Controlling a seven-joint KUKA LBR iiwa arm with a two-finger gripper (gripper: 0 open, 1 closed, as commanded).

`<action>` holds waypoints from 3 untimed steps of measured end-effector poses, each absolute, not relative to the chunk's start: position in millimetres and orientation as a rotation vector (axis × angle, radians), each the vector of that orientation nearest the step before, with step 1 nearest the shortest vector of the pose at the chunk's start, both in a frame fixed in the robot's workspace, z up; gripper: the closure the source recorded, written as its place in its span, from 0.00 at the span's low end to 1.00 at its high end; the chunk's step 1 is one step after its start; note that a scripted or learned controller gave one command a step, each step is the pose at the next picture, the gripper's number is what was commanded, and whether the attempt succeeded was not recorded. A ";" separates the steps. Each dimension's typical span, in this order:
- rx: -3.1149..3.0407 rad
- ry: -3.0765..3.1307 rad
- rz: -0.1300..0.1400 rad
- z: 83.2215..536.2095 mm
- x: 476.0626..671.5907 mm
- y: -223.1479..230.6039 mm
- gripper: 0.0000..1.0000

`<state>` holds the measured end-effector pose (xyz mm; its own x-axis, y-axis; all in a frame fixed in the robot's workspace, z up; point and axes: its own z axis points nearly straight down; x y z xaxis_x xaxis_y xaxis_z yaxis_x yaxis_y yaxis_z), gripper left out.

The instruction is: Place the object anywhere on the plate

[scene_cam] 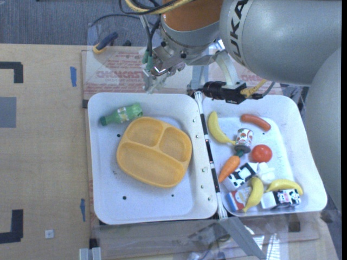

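Your two-finger gripper (153, 76) hangs above the far rim of the left bin, at about twelve o'clock from the plate, and you cannot tell how it is set from this angle. Nothing shows beneath it but the taped cardboard sheet (116, 72) behind the bins.

You see the orange three-compartment plastic plate (154, 151) lying flat in the middle of the shallow white left bin (103, 199). A small green plastic bottle with a yellow label (121, 114) lies on its side at roughly eleven o'clock from the plate, just beside its rim, on the bin floor.

At three o'clock, the shallow white right bin (303, 140) holds the toy food: a yellow banana (218, 130), a red sausage (255, 122), a small tin can (244, 138), a red tomato (261, 153), an orange carrot (229, 168), a black-and-white cow-print carton (241, 176) and two more bananas (255, 193) near the front edge.
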<state>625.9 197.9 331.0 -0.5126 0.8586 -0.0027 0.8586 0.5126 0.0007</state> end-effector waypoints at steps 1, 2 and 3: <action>1.463 2.783 -0.003 210.0 598.7 176.4 1.00; 1.463 2.782 -0.002 210.3 598.9 176.2 0.00; 1.466 2.781 -0.001 219.1 599.5 175.8 1.00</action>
<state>599.5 175.8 219.1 -0.5649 0.8252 0.0015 0.8252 0.5649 -0.0016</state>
